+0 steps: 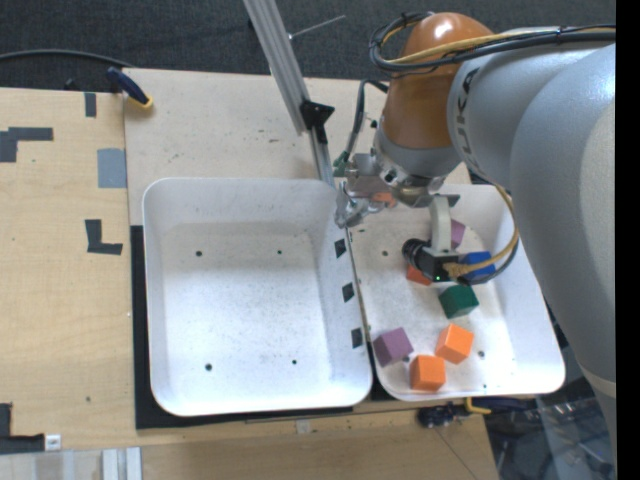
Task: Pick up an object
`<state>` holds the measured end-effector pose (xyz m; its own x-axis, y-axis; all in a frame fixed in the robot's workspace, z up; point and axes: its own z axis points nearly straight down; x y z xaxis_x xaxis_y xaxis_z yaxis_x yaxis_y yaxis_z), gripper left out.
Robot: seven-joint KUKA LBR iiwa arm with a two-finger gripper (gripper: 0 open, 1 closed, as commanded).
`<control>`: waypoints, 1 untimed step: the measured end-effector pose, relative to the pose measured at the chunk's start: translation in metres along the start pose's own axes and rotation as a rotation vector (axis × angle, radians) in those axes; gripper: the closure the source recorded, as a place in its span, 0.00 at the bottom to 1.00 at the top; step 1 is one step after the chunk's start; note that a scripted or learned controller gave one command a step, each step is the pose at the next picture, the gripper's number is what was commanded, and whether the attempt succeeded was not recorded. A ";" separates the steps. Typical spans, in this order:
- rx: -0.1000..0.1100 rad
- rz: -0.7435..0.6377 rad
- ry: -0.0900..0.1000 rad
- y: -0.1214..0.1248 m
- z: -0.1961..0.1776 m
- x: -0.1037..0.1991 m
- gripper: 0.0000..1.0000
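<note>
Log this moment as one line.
arm: over right bin | hand: at the bins' divider, top end | held: nothing seen | right bin: green, purple, two orange blocks

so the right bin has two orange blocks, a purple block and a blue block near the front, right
Not quite: the fourth block is green, not blue. The camera view shows the right bin holding two orange blocks, a purple block and that green one.

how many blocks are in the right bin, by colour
orange blocks: 2, one and another
purple blocks: 2, one near the divider, one partly hidden behind the arm
green block: 1
total: 5 visible; the arm may hide more
</note>
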<state>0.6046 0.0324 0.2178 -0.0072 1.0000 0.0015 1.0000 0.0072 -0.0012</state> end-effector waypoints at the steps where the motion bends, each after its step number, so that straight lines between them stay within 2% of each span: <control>1: -0.001 -0.001 0.001 0.021 -0.006 0.060 1.00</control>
